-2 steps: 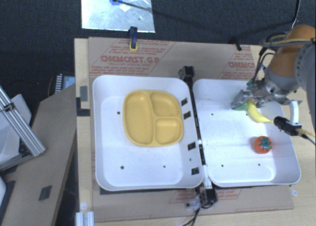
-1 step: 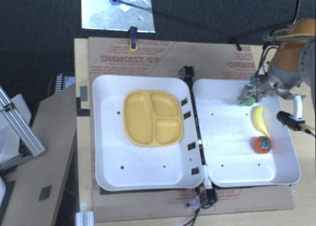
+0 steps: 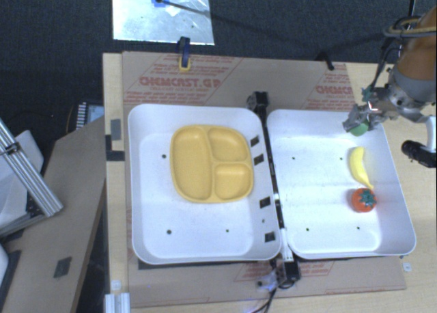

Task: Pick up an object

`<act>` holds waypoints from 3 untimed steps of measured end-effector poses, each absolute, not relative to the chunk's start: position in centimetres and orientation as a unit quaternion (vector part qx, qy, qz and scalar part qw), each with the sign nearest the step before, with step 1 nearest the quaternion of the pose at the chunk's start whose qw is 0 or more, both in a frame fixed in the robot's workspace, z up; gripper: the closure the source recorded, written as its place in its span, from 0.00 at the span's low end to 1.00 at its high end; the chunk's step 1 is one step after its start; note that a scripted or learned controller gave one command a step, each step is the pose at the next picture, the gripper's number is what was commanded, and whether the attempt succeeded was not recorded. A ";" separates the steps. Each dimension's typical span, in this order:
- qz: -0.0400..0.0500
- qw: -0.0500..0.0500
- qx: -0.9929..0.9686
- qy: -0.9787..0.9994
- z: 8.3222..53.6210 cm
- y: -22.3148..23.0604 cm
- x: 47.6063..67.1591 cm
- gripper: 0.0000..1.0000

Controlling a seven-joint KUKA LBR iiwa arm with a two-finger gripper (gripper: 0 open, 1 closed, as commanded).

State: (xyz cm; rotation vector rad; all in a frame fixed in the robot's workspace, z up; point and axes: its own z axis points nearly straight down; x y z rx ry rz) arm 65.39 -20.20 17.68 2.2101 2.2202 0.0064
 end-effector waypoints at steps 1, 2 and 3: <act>0.002 0.004 0.705 0.709 23.2 -20.2 65.6 1.00; 0.002 0.001 0.703 0.711 24.3 -14.7 66.1 1.00; 0.002 0.001 0.704 0.711 25.1 -9.4 66.4 1.00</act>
